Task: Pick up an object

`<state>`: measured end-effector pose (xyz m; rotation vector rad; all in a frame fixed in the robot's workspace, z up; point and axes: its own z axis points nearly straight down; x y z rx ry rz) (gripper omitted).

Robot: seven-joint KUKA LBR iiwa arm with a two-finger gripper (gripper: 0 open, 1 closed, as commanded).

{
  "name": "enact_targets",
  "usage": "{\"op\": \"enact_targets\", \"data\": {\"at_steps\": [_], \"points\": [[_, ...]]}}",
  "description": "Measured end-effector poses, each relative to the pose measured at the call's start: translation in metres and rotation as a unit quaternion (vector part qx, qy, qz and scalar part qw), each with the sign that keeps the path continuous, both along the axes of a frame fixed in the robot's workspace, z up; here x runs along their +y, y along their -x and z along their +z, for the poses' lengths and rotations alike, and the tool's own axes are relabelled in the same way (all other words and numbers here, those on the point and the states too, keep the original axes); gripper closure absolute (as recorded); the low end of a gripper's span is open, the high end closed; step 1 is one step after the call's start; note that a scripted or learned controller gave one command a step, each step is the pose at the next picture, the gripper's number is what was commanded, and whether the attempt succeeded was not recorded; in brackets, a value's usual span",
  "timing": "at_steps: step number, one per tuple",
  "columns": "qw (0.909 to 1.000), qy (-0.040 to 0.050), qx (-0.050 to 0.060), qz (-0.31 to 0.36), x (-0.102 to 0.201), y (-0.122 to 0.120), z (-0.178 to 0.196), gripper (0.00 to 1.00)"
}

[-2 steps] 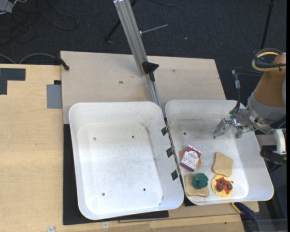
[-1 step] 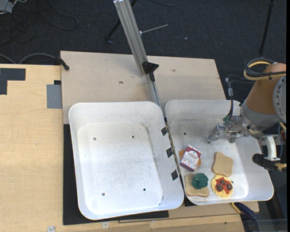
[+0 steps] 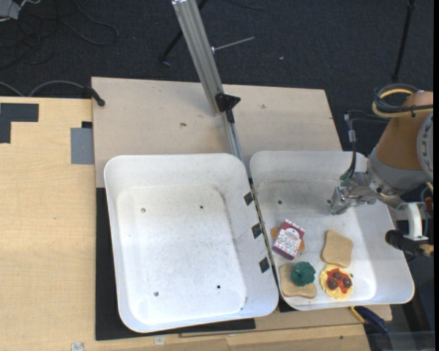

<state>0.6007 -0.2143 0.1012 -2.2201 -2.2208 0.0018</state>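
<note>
Overhead, the tabletop (image 3: 161, 115) carries two shallow white bins side by side. Left bin (image 3: 177, 241): its floor shows a few dark specks and nothing else that can be made out. Right bin (image 3: 307, 168): five small things lie grouped toward its near edge. From left to right these are a small carton (image 3: 289, 240) with a red and white printed face, resting against something orange at its left side near the divider between the bins; its print is too small to read. Just nearer the bin's near edge lies a slice of toy bread (image 3: 295, 288) with a dark green piece (image 3: 303, 273) on top of it. Beside it, toward the near right corner, sits a yellow piece with red spots (image 3: 337, 281). Just behind that, a second tan bread slice (image 3: 337, 248) lies flat and apart from the carton.

Arm (image 3: 401, 148): it enters over the right edge of the right bin. Pincer (image 3: 342, 200): it is low over the bin floor at the far right part of the bin, well apart from the grouped things. Whether it is parted or closed cannot be told, and nothing is seen in its grasp.
</note>
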Motion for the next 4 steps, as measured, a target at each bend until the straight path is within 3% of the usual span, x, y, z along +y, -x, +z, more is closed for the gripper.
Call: {"op": "enact_targets", "data": {"at_steps": [1,3,4], "points": [[1.0000,0.0006,-0.002,-0.001,-0.006,0.001,0.044,1.00],[1.0000,0.0013,-0.004,0.001,-0.006,-0.003,0.169,1.00],[1.0000,-0.0015,0.001,0.002,0.056,-0.005,0.157,1.00]]}}
